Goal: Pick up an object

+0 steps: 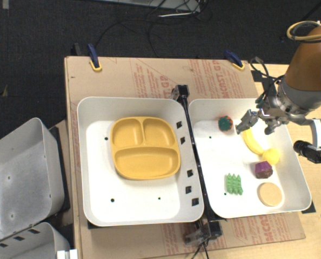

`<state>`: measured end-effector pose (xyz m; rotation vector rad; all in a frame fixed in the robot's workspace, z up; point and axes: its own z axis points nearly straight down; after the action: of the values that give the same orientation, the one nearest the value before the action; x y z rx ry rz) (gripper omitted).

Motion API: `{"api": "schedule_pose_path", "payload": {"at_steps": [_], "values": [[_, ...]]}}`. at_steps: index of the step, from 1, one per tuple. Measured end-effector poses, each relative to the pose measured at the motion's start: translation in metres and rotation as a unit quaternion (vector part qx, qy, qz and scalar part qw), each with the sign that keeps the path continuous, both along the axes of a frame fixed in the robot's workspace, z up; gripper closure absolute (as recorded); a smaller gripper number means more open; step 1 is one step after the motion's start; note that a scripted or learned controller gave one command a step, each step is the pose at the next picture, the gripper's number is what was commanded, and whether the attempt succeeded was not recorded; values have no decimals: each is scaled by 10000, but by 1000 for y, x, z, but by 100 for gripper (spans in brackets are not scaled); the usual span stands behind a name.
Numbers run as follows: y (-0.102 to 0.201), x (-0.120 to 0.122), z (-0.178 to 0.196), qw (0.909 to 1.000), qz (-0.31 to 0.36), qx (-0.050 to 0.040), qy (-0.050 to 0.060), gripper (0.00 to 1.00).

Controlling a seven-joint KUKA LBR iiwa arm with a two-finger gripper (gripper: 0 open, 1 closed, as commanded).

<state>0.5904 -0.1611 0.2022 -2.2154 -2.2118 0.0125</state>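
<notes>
banana (252,142) in right bin (214,198) near far right corner, pincer (259,123) spread just above its top end, yellow lump (271,156) touching its lower end, bare floor mid-bin, yellow tray (145,147) in left bin (95,198)

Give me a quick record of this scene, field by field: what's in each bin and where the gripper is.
left bin: yellow divided plate
right bin: banana, green-red ball, yellow piece, purple piece, green ridged piece, tan disc
gripper: over the right bin's far side, above the banana's upper end
held: nothing seen between the fingers
</notes>
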Motion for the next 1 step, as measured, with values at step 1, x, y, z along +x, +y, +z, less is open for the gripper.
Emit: {"api": "schedule_pose_path", "payload": {"at_steps": [1], "values": [[0, 3, 8, 10000, 15, -10, -65, 0]]}}
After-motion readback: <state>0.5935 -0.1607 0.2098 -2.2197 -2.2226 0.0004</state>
